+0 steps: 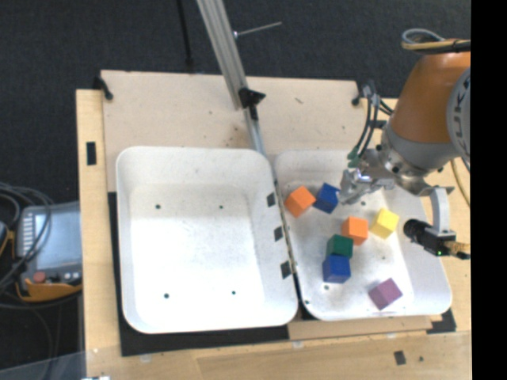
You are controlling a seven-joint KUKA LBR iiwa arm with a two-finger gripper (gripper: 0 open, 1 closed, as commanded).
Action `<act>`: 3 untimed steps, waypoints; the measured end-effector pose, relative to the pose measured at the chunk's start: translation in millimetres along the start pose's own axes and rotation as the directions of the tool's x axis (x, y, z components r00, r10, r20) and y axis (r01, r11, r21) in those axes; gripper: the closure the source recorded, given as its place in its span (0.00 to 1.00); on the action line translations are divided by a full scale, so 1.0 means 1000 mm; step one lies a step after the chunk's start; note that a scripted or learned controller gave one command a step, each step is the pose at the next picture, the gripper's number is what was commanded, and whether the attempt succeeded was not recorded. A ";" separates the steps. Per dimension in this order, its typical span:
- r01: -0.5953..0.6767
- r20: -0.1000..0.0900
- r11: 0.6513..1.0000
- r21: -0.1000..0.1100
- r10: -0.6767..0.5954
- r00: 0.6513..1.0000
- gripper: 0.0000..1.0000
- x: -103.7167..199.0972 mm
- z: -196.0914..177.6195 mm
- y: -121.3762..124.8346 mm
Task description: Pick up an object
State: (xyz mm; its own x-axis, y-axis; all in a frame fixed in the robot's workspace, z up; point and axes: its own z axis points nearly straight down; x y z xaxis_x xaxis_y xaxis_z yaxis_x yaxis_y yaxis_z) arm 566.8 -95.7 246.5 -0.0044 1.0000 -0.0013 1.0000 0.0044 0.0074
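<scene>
The gripper [354, 187] hangs low by the right bin's [424, 291] back edge, just beside a blue block [326, 197]; I cannot tell its state. The bins sit on a tan counter [174, 109] over dark floor [63, 30]. The arm [428, 109] leans in from the right.

Both white bins, the left bin [198, 236] and the right bin [420, 279], look like smooth matt plastic, faintly speckled. The worktop [174, 109] is pale, matt board, like unfinished wood. A ribbed metal rail [220, 34] has a dull silvery sheen. The arm's orange band [424, 81] looks glossy. The end effector [354, 182] shows bright bare metal. The floor [79, 22] looks like dark, rough carpet.
</scene>
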 end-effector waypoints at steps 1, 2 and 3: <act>-0.002 -0.002 1.000 0.006 0.002 1.000 1.00 0.047 0.011 -0.013; 0.001 -0.002 1.000 0.007 -0.001 1.000 1.00 0.090 0.014 -0.017; 0.003 -0.002 1.000 0.009 -0.003 1.000 1.00 0.145 0.022 -0.027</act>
